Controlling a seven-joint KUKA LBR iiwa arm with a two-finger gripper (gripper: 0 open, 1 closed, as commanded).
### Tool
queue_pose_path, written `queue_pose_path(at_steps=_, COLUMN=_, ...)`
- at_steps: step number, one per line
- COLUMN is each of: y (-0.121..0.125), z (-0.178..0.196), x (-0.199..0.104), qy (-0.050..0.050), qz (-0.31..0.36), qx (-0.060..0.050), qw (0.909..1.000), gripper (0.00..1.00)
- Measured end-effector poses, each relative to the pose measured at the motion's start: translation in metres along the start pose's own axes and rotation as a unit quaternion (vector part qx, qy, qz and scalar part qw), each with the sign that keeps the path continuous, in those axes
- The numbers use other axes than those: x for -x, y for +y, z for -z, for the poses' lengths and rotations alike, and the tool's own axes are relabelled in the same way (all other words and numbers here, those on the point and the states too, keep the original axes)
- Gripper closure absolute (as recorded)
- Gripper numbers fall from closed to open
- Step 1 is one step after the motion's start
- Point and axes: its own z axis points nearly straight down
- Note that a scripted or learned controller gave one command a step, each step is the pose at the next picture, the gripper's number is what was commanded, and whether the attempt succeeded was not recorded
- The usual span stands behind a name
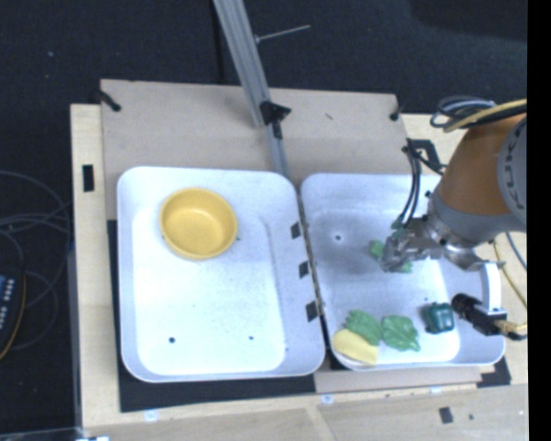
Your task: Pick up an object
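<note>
Down at the front of the right bin lie a yellow piece, two green leafy toys and a dark green block. Higher up, the end effector sits on a small green thing; I cannot tell if it is grasping it. A yellow bowl sits in the left bin on the tabletop.

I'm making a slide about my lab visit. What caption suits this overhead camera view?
Arm's claw at a small green thing in the right bin; yellow bowl in the left bin.
</note>
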Motion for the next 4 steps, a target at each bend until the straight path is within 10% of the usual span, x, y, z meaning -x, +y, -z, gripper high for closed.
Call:
queue_pose_path(at_steps=3, y=0.003, z=0.133, x=0.012, qy=0.000, qz=0.000, qx=-0.001, qw=1.0000, gripper=1.00)
queue_pose_path(at_steps=4, y=0.023, z=0.117, x=-0.042, qy=0.001, qz=0.002, qx=-0.002, qw=1.0000, gripper=1.00)
